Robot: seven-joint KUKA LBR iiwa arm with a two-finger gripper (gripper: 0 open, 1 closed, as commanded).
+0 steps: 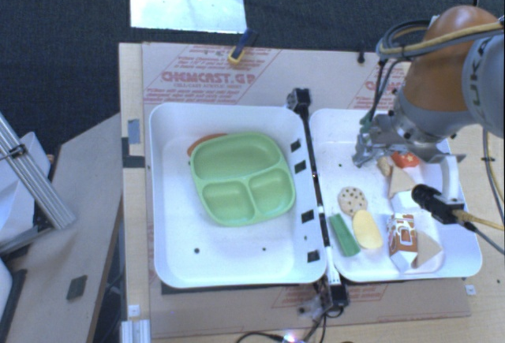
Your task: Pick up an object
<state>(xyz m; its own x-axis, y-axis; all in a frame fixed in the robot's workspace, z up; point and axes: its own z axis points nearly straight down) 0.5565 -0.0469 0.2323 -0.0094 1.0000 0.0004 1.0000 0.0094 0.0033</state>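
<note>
On the bench, two shallow white bins lie side by side, the left bin and the right bin, with a black divider strip between them. Left bin: a green sectioned tray rests near the centre, tilted slightly, and an orange-red item peeks out from under its upper left edge. Right bin: a round speckled cookie lies just above a yellow oval piece; a green stick lies just left of the yellow piece, near the divider. A brown-and-white carton sits to the right of these, touching a tan wedge. A pale triangular slice and a small red object lie close under the arm. Grey arm with orange band reaches in from the right; its gripper hangs over the upper part of the right bin, above and apart from the cookie. Whether the claw is apart or together cannot be told, and nothing is seen between its tips.
</note>
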